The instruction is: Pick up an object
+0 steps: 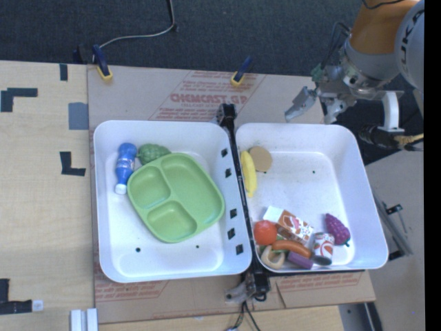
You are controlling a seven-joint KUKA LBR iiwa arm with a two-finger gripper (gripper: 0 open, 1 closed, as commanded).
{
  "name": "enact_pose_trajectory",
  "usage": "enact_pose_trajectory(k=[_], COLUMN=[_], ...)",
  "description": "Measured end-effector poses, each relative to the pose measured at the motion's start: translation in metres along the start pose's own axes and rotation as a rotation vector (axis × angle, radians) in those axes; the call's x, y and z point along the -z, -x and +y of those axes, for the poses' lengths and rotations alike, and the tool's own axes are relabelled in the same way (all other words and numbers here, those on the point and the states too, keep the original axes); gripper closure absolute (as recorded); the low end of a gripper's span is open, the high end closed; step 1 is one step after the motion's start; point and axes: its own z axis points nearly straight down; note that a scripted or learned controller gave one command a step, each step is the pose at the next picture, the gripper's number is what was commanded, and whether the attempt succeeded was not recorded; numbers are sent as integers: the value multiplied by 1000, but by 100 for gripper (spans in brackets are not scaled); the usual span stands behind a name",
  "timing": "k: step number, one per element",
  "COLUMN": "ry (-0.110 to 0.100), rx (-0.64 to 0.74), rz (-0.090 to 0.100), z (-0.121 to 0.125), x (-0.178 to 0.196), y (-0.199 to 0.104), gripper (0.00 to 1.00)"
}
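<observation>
My gripper (315, 109) hangs above the far edge of the right bin (358, 185), over the cardboard just behind it. Its fingers (298, 107) are spread open with nothing between them. In the right bin a yellow banana (248, 173) and a tan round disc (260, 158) lie by the left wall. Near the front lie a red tomato (264, 232), a small printed carton (293, 225), a purple grape bunch (337, 228), a small can (324, 246) and a sausage-like piece (289, 248). All of them are well in front of the gripper.
The left bin (110, 254) holds a green divided plate (175, 196), a blue bottle (125, 166) and a green leafy toy (152, 153). A black divider (231, 178) joins the bins. Clamps (242, 72) pin the cardboard at the back. The right bin's middle is bare.
</observation>
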Motion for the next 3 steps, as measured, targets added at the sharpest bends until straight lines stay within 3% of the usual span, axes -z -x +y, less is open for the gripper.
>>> enact_pose_trajectory(k=[1, 2, 3], ry=[-3, -2, 12], rx=[-1, -1, -5], rz=[0, -1, -13], z=[-50, -37, -5], x=[-94, -144, -192], y=[-23, -16, -10], gripper=[0, 0, 0])
